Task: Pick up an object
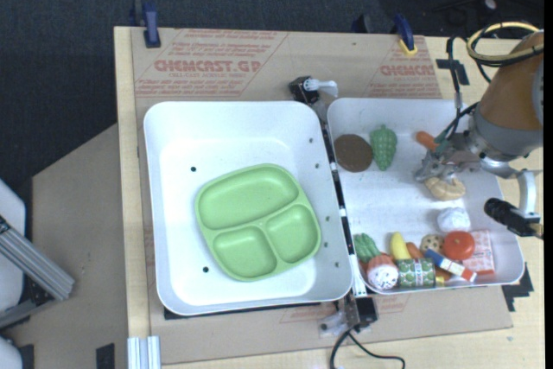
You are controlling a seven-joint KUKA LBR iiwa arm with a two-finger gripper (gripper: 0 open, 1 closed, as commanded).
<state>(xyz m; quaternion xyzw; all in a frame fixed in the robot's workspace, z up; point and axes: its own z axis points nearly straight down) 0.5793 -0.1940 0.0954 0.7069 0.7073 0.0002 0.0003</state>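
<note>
Tool [441, 168] over pale beige lump [446, 187] (rounded, bread-like), spread or pinching unclear, right bin [389, 112].

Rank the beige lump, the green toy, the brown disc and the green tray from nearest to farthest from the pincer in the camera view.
From the pincer, in the right bin:
1. Beige lump, just below it, same bin.
2. Green toy, to its left, same bin.
3. Brown disc, further left, by the bin's left wall.
4. Green tray, in the left bin.
</note>
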